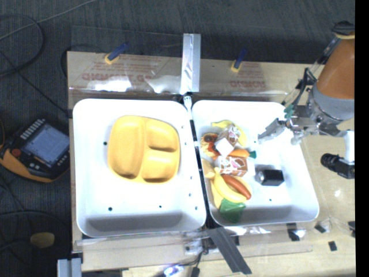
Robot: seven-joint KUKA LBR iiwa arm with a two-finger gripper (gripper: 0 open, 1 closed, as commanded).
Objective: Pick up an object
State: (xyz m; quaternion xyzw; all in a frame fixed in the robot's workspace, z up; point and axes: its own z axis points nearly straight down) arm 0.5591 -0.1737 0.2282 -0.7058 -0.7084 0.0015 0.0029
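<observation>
Objects for picking sit heaped in the right shallow white plastic bin (pixel 300 203), mostly along its left wall. Going by size, operator:

Left shallow white plastic bin (pixel 92 212): holds one moulded yellow plastic tray with compartments (pixel 144 149), lying flat near the middle.

Grey arm with orange band (pixel 340 74): you see it reaching in over the far right corner of the right bin. Its two-finger gripper (pixel 277 128) hangs above that bin's upper right area, near the heap but apart from it. Whether its grasping parts are spread or pressed together, you cannot tell at this slant and blur; nothing is visibly pinched.

Heap of toy food: a yellow banana-shaped piece (pixel 216 189) at the lower left, an orange-red carrot-like piece (pixel 236 186) across it, a green lumpy piece (pixel 230 210) nearest the front wall, a small brown-and-white printed carton (pixel 233 165) in the middle, touching its neighbours. Finer items above it are too jumbled to name.

Small black blocky object (pixel 269 176): lies alone on the bin floor, just right of the heap, below the gripper.

Progress, as a judgement: approach only. No contact, no lift. Descent, closing and raising all remain; the lone black block looks the easiest target.
</observation>
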